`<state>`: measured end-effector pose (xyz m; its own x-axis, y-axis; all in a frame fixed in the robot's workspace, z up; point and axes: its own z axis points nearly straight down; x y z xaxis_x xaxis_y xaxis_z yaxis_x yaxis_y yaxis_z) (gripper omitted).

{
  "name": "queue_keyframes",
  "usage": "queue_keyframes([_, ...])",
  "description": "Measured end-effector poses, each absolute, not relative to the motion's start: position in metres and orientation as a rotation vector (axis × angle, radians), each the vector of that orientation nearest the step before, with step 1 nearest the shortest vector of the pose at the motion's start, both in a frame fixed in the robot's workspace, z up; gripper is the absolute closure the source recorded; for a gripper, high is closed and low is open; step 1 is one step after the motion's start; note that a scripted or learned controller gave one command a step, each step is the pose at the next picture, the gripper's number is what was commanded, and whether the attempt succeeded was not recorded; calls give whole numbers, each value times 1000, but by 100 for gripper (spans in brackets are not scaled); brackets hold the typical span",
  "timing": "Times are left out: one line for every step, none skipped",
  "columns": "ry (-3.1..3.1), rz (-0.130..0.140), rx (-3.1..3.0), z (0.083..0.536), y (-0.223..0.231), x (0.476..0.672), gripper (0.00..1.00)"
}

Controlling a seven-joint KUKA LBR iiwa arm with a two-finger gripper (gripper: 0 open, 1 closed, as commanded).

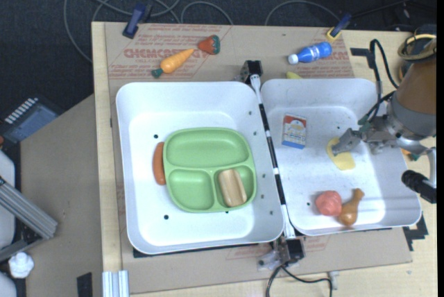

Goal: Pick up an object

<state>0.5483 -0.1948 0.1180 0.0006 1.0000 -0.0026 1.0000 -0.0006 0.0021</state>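
Right bin (312, 98): tool (345, 144), grip state indiscernible, touching yellow piece (345, 161); small carton (294, 131) left of it; pink ball (329, 202), drumstick (350, 207) below.

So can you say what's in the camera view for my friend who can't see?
The gripper hovers over a yellow piece in the right bin, near a carton. A green tray holding a bun sits in the left bin.

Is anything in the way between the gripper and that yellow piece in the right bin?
Nothing visible. The gripper is right at the yellow piece in the right bin; the small carton and pink ball lie off to the sides.
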Motion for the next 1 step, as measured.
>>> queue_keyframes([2225,0,2222,84,-116,553,0])
